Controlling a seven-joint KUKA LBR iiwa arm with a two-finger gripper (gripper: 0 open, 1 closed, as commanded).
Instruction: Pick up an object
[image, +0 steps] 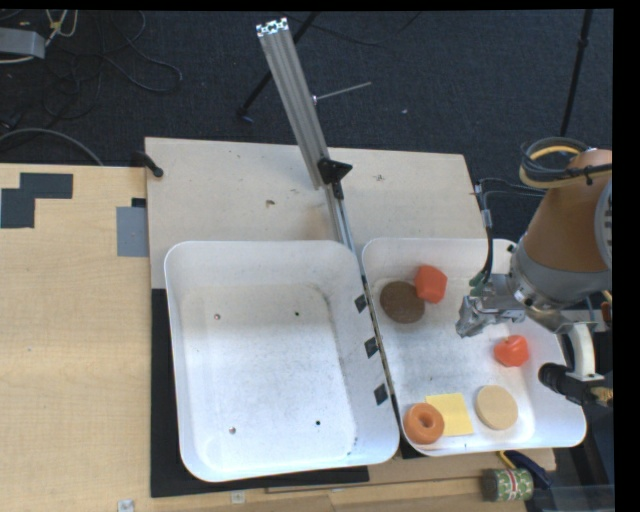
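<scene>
Bench seen from above at a slant, bearing two shallow white bins side by side: the left bin (200, 300) and the right bin (560, 425). The grey arm (565, 235) with its orange band is reaching in from the right, and its gripper (480, 318) is hovering low over the middle of the right bin; whether its fingers are apart or together cannot be told, and nothing is showing between them. Lying in that bin are a brown disc (402, 301) touching an orange-red block (431, 283), a small red piece (511, 351) just right of the gripper, and, along the near edge, an orange ring (424, 423), a yellow square (450, 412) and a tan disc (496, 407).
</scene>
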